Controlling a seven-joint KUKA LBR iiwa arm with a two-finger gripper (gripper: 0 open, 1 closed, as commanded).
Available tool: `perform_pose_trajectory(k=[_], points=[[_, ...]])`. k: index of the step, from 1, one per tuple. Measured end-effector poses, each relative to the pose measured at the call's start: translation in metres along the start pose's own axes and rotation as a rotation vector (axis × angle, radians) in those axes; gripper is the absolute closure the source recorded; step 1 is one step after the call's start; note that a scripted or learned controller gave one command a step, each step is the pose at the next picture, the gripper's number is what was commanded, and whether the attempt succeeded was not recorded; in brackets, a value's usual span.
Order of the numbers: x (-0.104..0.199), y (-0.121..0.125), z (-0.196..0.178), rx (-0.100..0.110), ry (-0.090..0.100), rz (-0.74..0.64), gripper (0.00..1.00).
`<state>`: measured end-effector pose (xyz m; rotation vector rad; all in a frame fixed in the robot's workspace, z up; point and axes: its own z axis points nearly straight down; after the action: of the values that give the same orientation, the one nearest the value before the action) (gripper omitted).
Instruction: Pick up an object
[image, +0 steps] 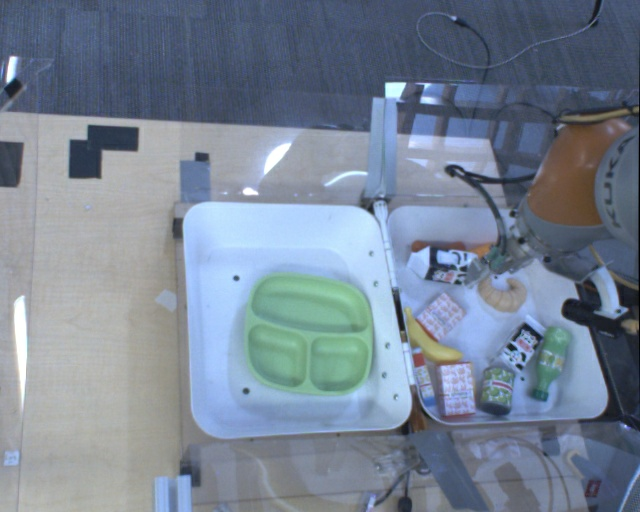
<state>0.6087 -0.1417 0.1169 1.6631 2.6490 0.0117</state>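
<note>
Camera view, arm: the grey arm with its orange band (570, 185) reaches in from the right, over the right bin's far right corner.
Gripper: the gripper (497, 262) is low in the right bin (590, 400), just above a pale ring-shaped object (503, 292) near the bin's middle.
Jaws: too small and cluttered here to tell whether they are apart or together.
Progress: nothing visibly sits between the fingers, so I judge the pick not yet done; the grasp and the lift remain.
Likely target: the ring-shaped object, being nearest below the gripper, though that is a guess.
Close neighbours: a black-and-white packet (445, 265) lies toward the far left corner, just beside the gripper; it could get nudged or caught.
Other things, right bin: a red-and-white carton (440, 316), a banana (432, 342) along the left wall, a small box (457, 388) and a dark can (497, 388) at the near edge, a green bottle (549, 360) and a black-and-white pack (521, 346) toward the right.
Left bin: the left bin (215, 300) holds a green divided tray (309, 333), well apart from the gripper.
</note>
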Motion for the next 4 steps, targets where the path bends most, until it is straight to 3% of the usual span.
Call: perform_pose_trajectory(k=[1, 2, 3, 4], points=[[-0.006, 0.012, -0.096, 0.008, 0.003, 0.065, 1.0], [-0.006, 0.011, -0.096, 0.009, 0.004, 0.065, 0.0], [-0.012, 0.018, -0.004, -0.017, -0.012, 0.066, 0.0], [-0.021, 0.03, 0.008, -0.019, -0.009, 0.05, 0.0]])
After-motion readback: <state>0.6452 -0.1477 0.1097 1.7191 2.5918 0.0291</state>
